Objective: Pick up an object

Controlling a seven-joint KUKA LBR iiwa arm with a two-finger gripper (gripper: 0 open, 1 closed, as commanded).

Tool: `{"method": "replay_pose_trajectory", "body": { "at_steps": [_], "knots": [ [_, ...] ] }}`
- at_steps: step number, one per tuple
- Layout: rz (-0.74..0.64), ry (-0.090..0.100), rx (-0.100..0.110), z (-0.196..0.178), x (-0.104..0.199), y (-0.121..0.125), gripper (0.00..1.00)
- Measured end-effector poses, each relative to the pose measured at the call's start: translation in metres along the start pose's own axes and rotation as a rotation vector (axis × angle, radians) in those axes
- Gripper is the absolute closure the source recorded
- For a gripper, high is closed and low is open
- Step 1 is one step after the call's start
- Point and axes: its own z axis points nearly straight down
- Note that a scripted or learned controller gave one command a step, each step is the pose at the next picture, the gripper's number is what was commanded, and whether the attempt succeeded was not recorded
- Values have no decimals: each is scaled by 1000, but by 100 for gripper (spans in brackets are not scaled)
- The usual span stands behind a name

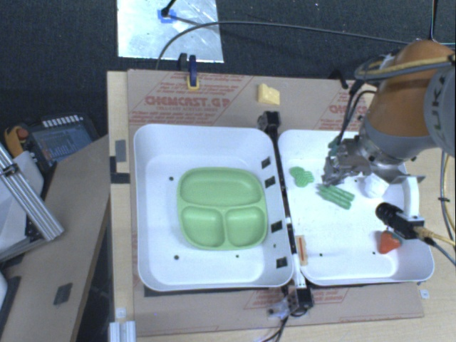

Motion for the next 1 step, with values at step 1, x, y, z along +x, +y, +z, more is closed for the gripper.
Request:
{"method": "replay_pose_trajectory", "body": {
  "at_steps": [1],
  "knots": [
    [0, 0, -1, -5, 47, 3, 100]
  ]
}}
